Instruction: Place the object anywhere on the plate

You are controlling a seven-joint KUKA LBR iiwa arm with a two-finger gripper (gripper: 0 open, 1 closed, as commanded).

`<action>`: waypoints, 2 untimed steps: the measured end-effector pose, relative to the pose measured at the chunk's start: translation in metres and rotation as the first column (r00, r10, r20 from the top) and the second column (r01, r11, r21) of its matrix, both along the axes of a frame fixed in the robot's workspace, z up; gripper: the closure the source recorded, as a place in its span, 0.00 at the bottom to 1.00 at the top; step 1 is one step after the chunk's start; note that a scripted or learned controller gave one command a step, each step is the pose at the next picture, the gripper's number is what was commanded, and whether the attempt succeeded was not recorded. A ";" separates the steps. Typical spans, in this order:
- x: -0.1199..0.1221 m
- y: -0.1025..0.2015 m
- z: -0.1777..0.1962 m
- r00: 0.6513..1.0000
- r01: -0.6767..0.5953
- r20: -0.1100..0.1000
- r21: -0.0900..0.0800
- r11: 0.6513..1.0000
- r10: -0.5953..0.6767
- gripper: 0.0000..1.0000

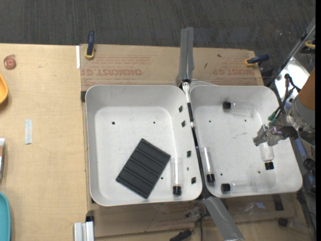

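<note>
A clear plastic tube with a black cap (pixel 267 156) is clamped between the fingers of the gripper (pixel 266 140) over the right white bin (pixel 241 190). A black ribbed rectangular plate (pixel 144 167) is seen in the left white bin (pixel 100 185).

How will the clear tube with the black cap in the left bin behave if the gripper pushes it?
The clear tube is round and lies flat, so it would probably roll sideways. It looks smooth, perhaps slippery to grip. It lies beside the ridged black plate, which might stop it.
</note>
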State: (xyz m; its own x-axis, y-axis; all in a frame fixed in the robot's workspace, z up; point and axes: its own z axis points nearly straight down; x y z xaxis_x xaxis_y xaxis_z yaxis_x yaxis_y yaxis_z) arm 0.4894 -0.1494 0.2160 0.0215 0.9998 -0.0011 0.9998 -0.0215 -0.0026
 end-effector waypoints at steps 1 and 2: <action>0.020 0.068 0.035 0.986 0.168 0.000 -0.001 0.986 -0.168 1.00; 0.037 0.156 0.063 1.000 0.012 -0.001 -0.002 1.000 -0.012 1.00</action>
State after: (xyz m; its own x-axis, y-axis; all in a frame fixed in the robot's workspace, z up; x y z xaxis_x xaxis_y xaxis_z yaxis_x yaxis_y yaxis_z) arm 0.5263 0.0069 0.2786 0.0334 0.9994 -0.0027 0.9994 -0.0334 -0.0039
